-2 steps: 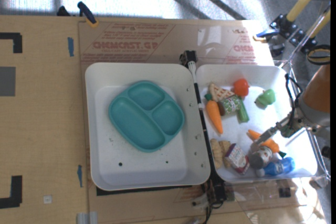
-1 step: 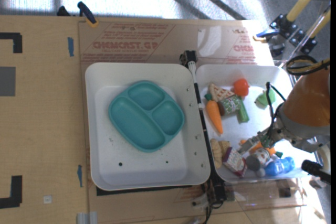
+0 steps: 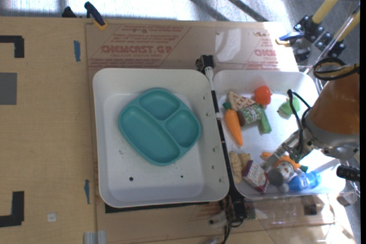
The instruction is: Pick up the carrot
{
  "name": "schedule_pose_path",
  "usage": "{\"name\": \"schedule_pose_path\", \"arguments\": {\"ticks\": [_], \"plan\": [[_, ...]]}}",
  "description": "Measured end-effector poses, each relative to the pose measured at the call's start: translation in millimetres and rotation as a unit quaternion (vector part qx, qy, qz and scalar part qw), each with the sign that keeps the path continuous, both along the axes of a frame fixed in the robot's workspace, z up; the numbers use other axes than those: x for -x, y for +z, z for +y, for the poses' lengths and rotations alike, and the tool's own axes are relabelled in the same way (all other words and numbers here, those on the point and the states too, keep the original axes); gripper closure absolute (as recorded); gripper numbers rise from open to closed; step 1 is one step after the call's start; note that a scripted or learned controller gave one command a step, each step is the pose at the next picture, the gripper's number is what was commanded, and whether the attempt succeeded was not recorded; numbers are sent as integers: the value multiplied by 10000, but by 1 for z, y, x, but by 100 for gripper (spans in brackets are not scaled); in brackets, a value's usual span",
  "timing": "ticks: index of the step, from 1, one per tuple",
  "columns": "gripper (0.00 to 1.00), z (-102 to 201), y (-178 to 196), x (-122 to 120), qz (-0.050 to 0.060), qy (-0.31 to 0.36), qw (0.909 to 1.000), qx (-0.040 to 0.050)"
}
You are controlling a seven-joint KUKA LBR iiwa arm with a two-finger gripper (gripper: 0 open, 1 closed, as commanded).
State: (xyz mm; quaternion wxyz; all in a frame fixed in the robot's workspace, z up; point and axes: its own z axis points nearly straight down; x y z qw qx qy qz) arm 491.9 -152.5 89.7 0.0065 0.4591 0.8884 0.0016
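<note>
The carrot [image 3: 233, 126] is lying in the right bin [image 3: 224, 82], close to its left wall, tip pointing toward the near edge, with bare white floor just to its right. The gripper [image 3: 284, 155] is hanging low over the near right part of that bin, well apart from the carrot; whether it is open or closed cannot be told. Crowding the near edge under it are a blue toy [image 3: 301, 181], a small packet [image 3: 255, 175] and a cracker [image 3: 237, 160]. A red tomato [image 3: 262, 94] and a green bottle [image 3: 263, 121] are sitting toward the far side. The left bin [image 3: 108, 140] is holding a teal divided plate [image 3: 159, 126], with open floor around it. Both bins are resting on a cardboard sheet [image 3: 143, 46] on the tan bench [image 3: 40, 123].
</note>
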Motion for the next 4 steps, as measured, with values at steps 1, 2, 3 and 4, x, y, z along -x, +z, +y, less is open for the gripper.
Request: {"name": "schedule_pose_path", "arguments": {"ticks": [1, 2, 3, 4], "plan": [[100, -1, 13, -5, -92, -15, 10000, 25], [100, 0, 22, -7, -137, -22, 9999, 37], [100, 49, 2, 6, -50, 164, 9998, 41], [100, 110, 97, 9, -4, -1693, 9856, -33]]}}
